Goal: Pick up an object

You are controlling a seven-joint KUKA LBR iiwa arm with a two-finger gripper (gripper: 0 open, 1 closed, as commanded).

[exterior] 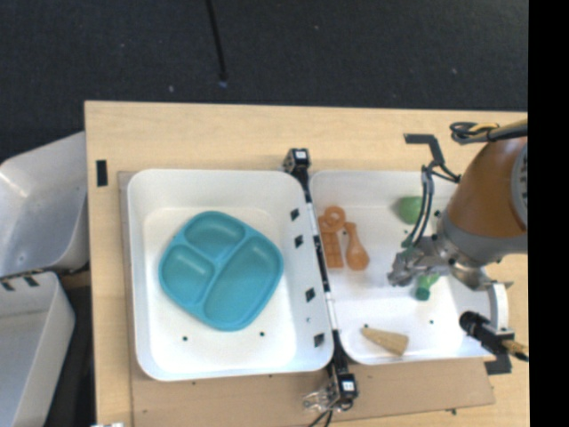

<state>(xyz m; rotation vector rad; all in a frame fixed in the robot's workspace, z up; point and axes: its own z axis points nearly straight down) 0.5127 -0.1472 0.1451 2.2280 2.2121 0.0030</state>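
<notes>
Toward the right bin's [356, 345] right edge, the gripper [411, 269] hangs low over a small green object [425, 286], apparently mid-approach, finger state impossible to tell, so the next move likely calls for settling squarely around it before lifting.

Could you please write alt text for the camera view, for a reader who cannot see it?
The grey and orange arm reaches from the right into the right bin, its gripper low beside a small green object. That bin also holds orange pieces, another green object and a tan wedge; the left bin holds a teal divided plate.
</notes>
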